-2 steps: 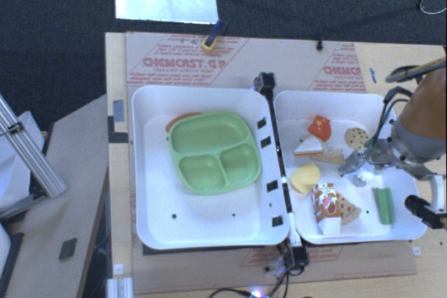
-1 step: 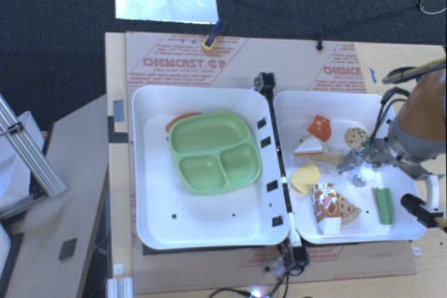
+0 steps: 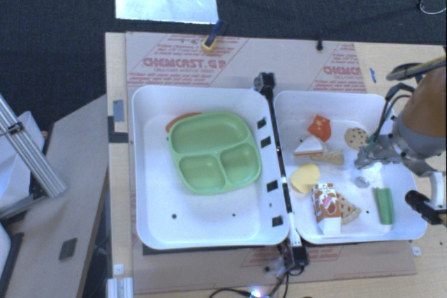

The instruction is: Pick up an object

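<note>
Bench (image 3: pixel 174 56), brown sheet with red lettering, carries both white bins side by side. I read the left bin (image 3: pixel 150 171) as holding a green divided tray (image 3: pixel 213 152), tilted a little, with an orange-red piece (image 3: pixel 179 121) poking out from under its upper left edge.

Right bin (image 3: pixel 297 112) holds the small items. Arm (image 3: pixel 427 115) comes in from the right over that bin's right side. Gripper (image 3: pixel 367 162) hangs low there, just beside a small grey object (image 3: pixel 360 181); I cannot tell how its tips are set or whether anything sits between them.

Items, roughly by size: printed carton (image 3: pixel 325 206) near the front wall, pizza slice (image 3: pixel 347 209) touching it, yellow round piece (image 3: pixel 304 178), green stick (image 3: pixel 384 206), white-and-orange wedge (image 3: pixel 308 145), red piece (image 3: pixel 320 127), cookie (image 3: pixel 355 137).
</note>
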You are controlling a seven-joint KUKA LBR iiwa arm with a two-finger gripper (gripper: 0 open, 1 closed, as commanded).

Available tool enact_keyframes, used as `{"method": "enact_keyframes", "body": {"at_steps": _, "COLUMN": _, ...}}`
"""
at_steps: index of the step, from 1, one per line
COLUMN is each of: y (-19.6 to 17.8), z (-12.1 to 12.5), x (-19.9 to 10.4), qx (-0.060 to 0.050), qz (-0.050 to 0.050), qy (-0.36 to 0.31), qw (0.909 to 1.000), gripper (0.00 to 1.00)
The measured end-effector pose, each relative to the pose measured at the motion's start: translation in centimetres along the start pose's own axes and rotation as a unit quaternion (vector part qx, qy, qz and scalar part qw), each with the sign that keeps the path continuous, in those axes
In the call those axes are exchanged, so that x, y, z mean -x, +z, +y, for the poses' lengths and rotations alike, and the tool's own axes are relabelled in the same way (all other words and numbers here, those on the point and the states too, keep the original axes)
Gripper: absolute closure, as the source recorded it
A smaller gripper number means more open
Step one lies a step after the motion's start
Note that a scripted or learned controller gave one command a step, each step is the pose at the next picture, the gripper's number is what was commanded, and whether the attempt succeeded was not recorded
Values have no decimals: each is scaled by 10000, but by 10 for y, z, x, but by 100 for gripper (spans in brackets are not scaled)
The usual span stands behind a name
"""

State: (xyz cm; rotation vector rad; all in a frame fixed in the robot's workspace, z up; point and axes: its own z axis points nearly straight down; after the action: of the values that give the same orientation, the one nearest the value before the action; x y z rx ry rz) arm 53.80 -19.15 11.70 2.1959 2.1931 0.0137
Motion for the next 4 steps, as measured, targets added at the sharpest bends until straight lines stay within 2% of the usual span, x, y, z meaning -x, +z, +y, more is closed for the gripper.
{"method": "enact_keyframes", "body": {"at_steps": 1, "y": -52, "z": -4, "x": -5, "qx": -142, "qz": 97, "qy": -27, "qw": 9998, "gripper": 100}}
{"method": "enact_keyframes", "body": {"at_steps": 2, "y": -105, "z": -1, "x": -4, "qx": -132, "qz": 92, "qy": -28, "qw": 9999, "gripper": 100}}
{"method": "enact_keyframes", "body": {"at_steps": 3, "y": -117, "z": 7, "x": -54, "qx": -146, "qz": 106, "qy": -53, "qw": 9998, "gripper": 100}}
{"method": "enact_keyframes", "body": {"at_steps": 4, "y": -104, "z": 8, "x": -107, "qx": -156, "qz": 106, "qy": -43, "qw": 9998, "gripper": 100}}
